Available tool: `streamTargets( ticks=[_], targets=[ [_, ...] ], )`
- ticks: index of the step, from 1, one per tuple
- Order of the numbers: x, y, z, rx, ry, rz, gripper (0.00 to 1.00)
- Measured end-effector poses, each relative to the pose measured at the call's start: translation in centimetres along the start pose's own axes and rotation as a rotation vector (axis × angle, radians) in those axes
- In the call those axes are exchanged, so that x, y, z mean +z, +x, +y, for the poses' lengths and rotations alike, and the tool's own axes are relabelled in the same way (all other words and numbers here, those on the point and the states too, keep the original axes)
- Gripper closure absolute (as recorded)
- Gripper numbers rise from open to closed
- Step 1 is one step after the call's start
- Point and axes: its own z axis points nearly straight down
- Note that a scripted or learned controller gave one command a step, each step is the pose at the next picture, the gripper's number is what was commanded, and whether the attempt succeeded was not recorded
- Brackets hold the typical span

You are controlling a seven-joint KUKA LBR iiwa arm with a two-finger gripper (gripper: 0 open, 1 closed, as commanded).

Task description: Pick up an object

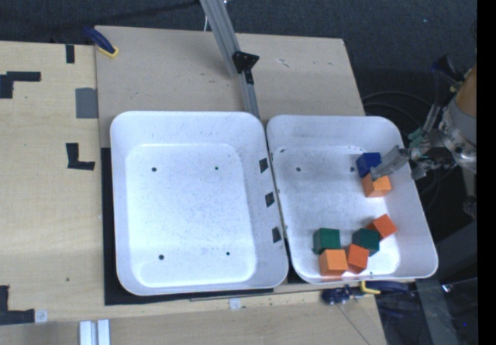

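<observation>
The right white bin (322, 188) holds several small blocks. A blue cube (368, 160) and an orange cube (377, 185) lie close together near its right wall. Lower down sit an orange-red cube (384, 225), a green cube (327, 239), a dark green cube (366, 240), an orange cube (334, 260) and another orange-red cube (357, 257). My gripper (397, 160) reaches in over the bin's right rim, its tip just right of the blue and orange cubes. Nothing is seen held in it.
The left white bin (124, 181) sits beside the right one. A slanted metal pole (215, 6) with a black clamp (245, 62) rises behind the bins. A blue and yellow clip (349, 293) lies at the right bin's front edge.
</observation>
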Motion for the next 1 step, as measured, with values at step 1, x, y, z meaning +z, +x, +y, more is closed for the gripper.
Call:
streamTargets(
  ticks=[1],
  targets=[
    [-0.01,-0.01,0.0,0.0,0.0,0.0,0.0]
  ],
)
